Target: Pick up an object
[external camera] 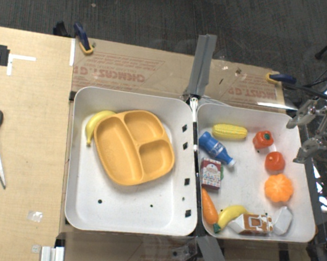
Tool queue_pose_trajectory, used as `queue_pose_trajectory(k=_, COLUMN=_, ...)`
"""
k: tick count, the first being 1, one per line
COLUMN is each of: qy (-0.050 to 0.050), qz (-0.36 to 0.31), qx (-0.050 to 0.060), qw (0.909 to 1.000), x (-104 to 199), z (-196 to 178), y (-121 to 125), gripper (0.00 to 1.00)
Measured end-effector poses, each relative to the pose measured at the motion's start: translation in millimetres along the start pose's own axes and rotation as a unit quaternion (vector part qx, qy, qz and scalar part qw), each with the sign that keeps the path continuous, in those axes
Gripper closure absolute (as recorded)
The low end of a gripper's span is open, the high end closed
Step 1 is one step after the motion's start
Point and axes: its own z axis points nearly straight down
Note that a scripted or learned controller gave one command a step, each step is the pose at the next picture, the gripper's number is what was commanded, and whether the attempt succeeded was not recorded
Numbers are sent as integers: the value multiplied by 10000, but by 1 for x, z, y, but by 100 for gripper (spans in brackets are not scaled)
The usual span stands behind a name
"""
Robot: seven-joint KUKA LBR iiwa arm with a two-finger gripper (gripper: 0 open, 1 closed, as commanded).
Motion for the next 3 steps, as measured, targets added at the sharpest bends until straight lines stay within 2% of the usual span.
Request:
queue_pose_trajectory(k=1, qy=5, qz=-24, qx=-1, qw=10000, x=-18, z=105, y=26, gripper=0)
queue_pose_trajectory(k=2, qy=-1, qz=696, qx=0, qw=9976, x=37, z=193, y=-6, gripper=0)
queue_pose_trajectory(k=3, qy=-27, qz=672, qx=11, qw=9977, x=34, z=183, y=-5, gripper=100)
